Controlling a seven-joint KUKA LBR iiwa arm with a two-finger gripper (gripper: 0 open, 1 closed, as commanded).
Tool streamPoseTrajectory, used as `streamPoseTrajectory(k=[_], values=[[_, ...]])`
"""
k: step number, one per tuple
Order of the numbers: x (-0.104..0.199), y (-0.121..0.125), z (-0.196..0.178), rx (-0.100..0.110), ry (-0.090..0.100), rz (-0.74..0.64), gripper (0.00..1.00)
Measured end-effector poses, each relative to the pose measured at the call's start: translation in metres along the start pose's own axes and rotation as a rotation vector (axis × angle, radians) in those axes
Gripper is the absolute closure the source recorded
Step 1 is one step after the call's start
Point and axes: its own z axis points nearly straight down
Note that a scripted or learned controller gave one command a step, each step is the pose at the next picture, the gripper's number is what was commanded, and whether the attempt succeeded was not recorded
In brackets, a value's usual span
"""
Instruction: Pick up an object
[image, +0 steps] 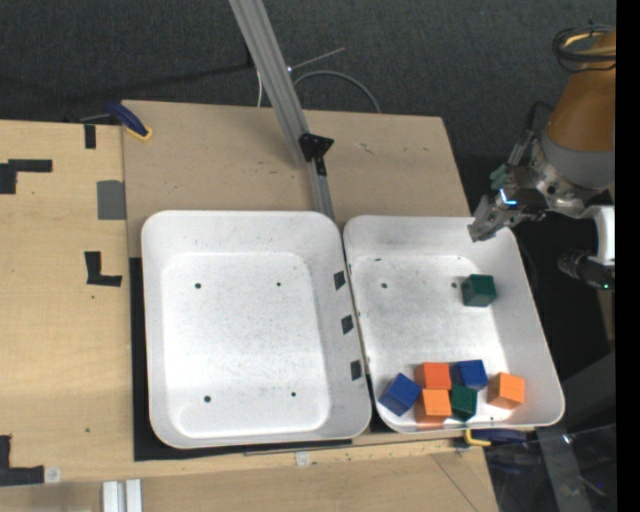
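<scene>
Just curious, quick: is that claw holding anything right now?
Claw: above the right bin's far corner, nothing seen in it; open or closed cannot be told.

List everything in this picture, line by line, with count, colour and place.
Bins: 2, white, side by side on the bench; left bin, right bin.
Green blocks: 2; one alone in the right bin's upper part, one in the cluster at its near edge.
Blue blocks: 2, same cluster.
Orange blocks: 3, same cluster.
Metal post: 1, grey, behind the bins.
Arm: 1, grey with an orange band.
Pincer: 1, above the right bin's far right corner.
</scene>
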Motion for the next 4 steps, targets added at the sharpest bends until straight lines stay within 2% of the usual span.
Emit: streamPoseTrajectory(k=[1, 3, 4], values=[[0.061, -0.018, 0.002, 0.005, 0.003, -0.004, 1.00], [0.148, -0.043, 0.015, 0.008, 0.003, -0.004, 1.00], [0.204, -0.058, 0.010, 0.007, 0.004, -0.006, 1.00]])
